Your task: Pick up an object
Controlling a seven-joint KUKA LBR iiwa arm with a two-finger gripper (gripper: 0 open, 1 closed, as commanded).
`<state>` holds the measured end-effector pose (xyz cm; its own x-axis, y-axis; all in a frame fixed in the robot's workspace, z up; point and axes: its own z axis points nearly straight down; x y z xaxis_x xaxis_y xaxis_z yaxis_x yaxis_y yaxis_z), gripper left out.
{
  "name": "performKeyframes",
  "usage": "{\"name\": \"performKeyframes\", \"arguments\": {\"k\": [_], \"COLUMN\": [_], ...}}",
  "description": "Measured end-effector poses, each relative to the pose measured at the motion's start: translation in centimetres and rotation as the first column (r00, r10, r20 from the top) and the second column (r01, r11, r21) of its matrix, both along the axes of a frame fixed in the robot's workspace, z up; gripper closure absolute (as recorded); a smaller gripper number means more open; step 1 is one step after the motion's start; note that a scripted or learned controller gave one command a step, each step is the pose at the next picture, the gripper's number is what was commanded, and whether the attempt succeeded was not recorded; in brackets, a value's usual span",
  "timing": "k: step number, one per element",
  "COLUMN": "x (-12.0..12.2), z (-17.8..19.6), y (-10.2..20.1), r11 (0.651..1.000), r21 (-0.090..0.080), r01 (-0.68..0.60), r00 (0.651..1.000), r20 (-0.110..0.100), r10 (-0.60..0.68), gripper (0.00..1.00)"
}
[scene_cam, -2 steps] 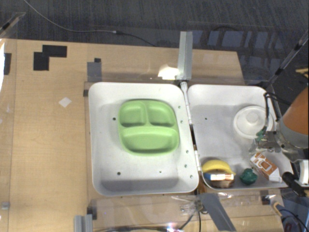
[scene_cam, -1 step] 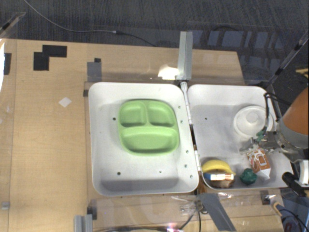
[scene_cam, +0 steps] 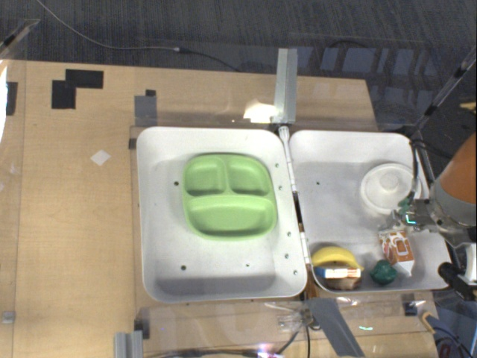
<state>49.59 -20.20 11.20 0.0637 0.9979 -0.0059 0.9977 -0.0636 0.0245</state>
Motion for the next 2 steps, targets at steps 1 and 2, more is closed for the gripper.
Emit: {"name": "performKeyframes", "arguments": {"k": [1, 2], "x": [1.0, 1.2], "z": [9.3, 10.4], "y": [6.2, 6.3], "r11": [1.000, 1.000], "r21": [0.007, 0.006], "r01": [0.028, 0.021], "r00": [0.999, 1.000], "r20": [-0.019, -0.016], "r10": [-0.028, -0.021], "gripper": [1.00, 1.00]}}
